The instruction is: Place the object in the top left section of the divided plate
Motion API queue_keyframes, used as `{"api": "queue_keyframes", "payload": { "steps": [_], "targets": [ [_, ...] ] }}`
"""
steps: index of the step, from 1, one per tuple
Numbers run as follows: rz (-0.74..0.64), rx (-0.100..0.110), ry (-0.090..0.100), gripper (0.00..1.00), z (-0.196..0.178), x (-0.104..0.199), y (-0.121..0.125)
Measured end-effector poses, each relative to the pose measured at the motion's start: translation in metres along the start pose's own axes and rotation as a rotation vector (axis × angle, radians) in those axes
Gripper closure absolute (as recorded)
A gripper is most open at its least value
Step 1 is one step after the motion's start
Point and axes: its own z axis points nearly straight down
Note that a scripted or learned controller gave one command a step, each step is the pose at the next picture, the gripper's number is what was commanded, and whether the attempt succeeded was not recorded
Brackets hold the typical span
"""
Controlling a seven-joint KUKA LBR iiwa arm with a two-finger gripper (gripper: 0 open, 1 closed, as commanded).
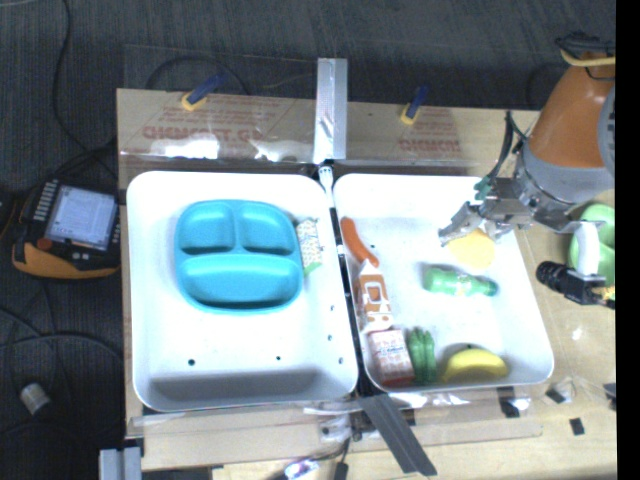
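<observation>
Two shallow white bins (240, 368) sit side by side on a bench. The left holds a blue divided plate (240, 251). From the right, the grey and orange arm (575, 133) reaches over the right bin, its gripper (478, 224) just above a pale yellow round object (474, 250); I cannot tell whether it grips anything. Descending squarely over the object seems wise. Nearby lie a green bottle (460, 284), a banana (472, 364) and an orange packet (374, 303), its label unreadable.
</observation>
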Motion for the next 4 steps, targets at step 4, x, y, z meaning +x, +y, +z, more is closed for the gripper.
{"api": "queue_keyframes", "payload": {
  "steps": [4],
  "targets": [
    [-0.473,-0.001,0.002,1.00,-0.042,0.063,-0.027]
  ]
}}
